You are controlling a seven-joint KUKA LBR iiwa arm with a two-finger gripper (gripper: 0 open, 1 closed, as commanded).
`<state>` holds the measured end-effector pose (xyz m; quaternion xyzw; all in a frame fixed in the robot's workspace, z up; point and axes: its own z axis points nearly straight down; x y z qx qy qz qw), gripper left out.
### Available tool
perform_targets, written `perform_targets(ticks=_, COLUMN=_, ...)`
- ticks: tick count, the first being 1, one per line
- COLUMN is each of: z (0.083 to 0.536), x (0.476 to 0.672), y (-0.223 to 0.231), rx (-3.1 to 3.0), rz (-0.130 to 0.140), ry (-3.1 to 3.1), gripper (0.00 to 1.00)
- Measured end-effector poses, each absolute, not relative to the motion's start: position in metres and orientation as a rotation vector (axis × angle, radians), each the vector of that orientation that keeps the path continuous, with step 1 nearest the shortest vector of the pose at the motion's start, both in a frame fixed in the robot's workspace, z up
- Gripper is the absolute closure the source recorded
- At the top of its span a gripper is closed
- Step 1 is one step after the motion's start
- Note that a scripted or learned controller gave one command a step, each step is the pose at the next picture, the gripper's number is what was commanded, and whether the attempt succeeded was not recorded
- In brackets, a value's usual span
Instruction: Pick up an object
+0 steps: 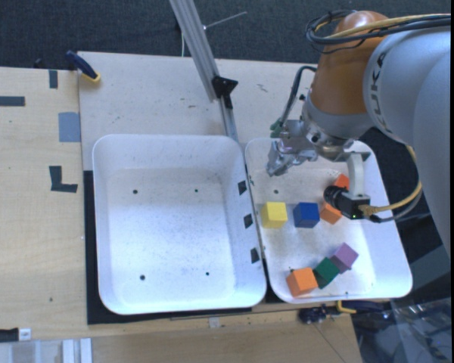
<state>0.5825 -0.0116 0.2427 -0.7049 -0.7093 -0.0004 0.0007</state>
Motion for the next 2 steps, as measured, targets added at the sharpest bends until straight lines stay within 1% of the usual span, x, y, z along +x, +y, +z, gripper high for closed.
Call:
perform_targets(ticks=1, z=0.249, x=0.601, y=0.041, rx=-2.213, rz=-0.002, ry=-2.228, gripper=1.00)
perform_targets(ticks=2, z=0.249, x=0.612, y=0.087, rx=-2.214, rz=0.000, ry=-2.227, gripper=1.00)
